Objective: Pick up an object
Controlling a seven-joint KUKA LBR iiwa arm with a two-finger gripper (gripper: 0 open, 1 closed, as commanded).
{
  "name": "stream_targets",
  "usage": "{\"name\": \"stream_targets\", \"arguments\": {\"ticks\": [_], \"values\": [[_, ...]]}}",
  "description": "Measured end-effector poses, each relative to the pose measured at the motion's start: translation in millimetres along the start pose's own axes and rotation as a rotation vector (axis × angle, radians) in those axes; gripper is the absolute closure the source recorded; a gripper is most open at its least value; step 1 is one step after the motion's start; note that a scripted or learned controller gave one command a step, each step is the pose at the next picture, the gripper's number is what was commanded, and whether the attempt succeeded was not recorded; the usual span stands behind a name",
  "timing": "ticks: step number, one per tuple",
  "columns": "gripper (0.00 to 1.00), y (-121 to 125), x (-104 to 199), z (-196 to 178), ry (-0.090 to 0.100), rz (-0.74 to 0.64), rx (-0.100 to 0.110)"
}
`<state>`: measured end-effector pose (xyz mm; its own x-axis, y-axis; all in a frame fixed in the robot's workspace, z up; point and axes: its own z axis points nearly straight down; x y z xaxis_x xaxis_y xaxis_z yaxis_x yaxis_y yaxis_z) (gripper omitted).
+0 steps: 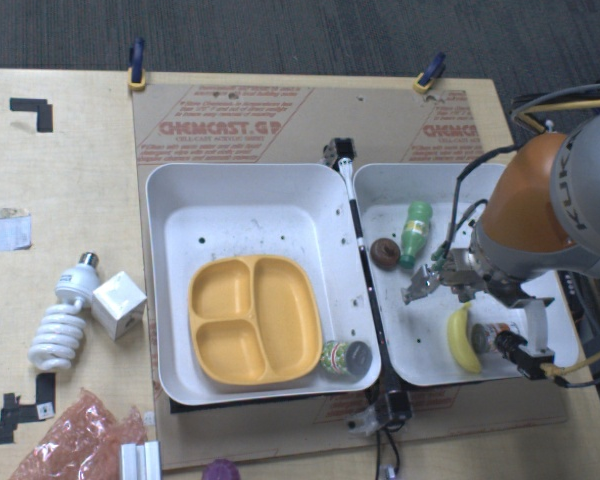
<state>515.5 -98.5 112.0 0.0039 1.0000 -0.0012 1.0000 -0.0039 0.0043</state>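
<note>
In the right bin (pixel 410 174) lie a green bottle (pixel 415 230), a brown round object (pixel 385 253) and a yellow banana (pixel 463 340). My gripper (pixel 418 289) hangs low over the bin's bare middle. It is just below the bottle, to the right of the brown object and up-left of the banana. I see nothing held in it. The left bin (pixel 230 183) holds a yellow divided plate (pixel 255 320) and a small green-labelled can (pixel 342 358) in its near right corner.
A divider rail (pixel 358 238) runs between the two bins. On the bench left of the bins lie a spiral light bulb (pixel 62 318), a white cube (pixel 119 304) and a red mesh bag (pixel 75 438). The arm covers the right bin's right side.
</note>
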Motion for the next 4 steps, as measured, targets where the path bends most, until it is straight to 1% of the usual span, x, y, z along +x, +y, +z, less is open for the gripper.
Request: {"name": "stream_targets", "arguments": {"ticks": [1, 2, 3, 4], "values": [[0.00, -14, -2, 19, 0.001, -0.003, 0.003], [1.00, -13, -3, 10, 0.000, -0.002, 0.000], [1.00, 27, 2, 20, 0.001, -0.006, 0.003], [0.00, 27, 2, 20, 0.000, -0.006, 0.003]]}}
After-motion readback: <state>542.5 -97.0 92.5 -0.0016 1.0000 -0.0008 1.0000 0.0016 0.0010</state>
